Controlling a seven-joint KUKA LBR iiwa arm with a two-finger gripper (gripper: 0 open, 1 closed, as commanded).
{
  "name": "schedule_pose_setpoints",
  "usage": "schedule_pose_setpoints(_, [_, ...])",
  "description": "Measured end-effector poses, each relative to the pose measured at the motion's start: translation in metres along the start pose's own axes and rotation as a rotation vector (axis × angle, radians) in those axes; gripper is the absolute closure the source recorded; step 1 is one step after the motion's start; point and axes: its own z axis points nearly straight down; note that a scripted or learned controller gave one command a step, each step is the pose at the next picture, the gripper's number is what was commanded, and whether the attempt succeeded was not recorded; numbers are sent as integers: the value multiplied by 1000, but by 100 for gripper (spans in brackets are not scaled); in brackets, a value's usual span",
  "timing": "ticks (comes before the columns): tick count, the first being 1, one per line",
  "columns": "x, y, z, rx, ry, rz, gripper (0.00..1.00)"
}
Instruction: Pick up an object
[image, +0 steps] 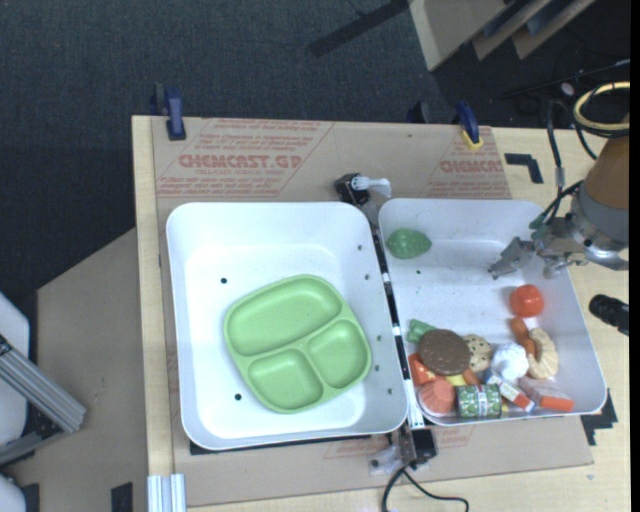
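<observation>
A dark carpeted floor (200, 60) surrounds the bench (300, 150), which carries a brown printed board under two white bins. The left bin (200, 240) holds a green divided plate (295, 342). The right bin (560, 390) holds toy food, an orange ball (527, 299) lying just beside the gripper (512, 258), whose fingers are spread apart, holding nothing.

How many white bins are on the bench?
2. The left bin holds a green divided plate; the right bin holds a pile of toy food near its front.
</observation>
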Motion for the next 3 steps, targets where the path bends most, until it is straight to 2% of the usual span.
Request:
schedule_pose_setpoints(1, [-4,-33,59,5,4,-4,0])
schedule_pose_setpoints(2, [-4,-31,45,-3,-1,-4,100])
schedule_pose_setpoints(3, [91,1,57,-5,1,-14,100])
